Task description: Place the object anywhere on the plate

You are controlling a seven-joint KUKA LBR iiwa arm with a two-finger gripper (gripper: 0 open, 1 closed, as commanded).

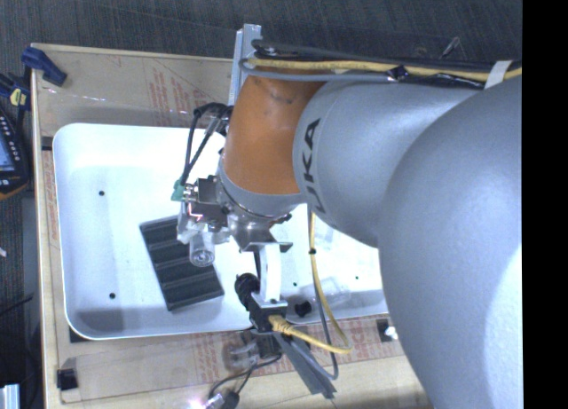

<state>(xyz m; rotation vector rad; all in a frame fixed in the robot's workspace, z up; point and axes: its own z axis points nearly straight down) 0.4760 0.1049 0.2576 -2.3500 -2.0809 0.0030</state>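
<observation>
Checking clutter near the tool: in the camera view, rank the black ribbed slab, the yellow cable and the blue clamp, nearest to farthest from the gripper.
1. black ribbed slab, in the left bin, directly at the gripper.
2. yellow cable, lower right, over the bench's front edge.
3. blue clamp, far top-left corner.

One white bin (80, 221) can be counted clearly; the arm hides most of whatever lies to its right. In the bin lies one dark ridged block (180, 265). One grey arm (417, 194) with one orange band (262, 132) reaches over the bin. One yellow cable (312, 292) hangs down near the wrist, and a second yellow cable (355, 66) runs along the top of the arm. One blue clamp (42, 63) sits at the bench's upper left corner.
</observation>
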